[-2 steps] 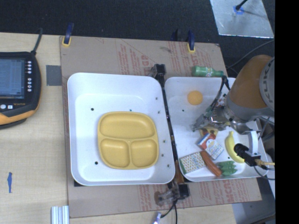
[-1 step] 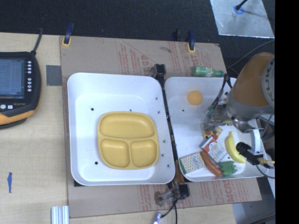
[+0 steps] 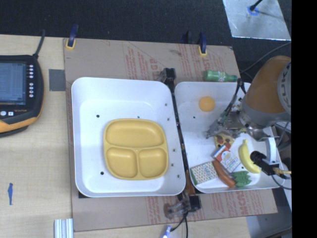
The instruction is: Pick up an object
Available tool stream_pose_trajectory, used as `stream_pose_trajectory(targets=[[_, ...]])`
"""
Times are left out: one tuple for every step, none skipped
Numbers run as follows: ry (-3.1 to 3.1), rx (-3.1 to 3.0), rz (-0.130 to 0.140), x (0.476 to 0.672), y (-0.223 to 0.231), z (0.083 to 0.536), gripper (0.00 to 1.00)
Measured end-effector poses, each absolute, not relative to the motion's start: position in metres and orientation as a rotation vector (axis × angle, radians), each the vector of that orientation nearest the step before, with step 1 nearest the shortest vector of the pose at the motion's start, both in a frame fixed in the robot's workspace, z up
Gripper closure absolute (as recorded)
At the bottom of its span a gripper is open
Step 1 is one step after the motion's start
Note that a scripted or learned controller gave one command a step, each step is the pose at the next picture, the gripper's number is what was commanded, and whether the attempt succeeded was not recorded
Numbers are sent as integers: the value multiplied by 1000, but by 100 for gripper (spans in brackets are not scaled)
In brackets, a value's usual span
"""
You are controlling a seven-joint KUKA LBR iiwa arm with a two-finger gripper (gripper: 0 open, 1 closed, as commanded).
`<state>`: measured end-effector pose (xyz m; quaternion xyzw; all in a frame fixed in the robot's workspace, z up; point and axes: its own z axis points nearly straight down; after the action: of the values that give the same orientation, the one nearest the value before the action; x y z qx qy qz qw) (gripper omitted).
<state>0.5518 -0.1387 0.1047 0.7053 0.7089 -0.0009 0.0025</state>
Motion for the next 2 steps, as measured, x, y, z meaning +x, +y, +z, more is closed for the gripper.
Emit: stream_pose_trajectory(targets=[[2227,2220,-4,617,-162,93,0],[2249,2242,-43,648,-113,88,0]])
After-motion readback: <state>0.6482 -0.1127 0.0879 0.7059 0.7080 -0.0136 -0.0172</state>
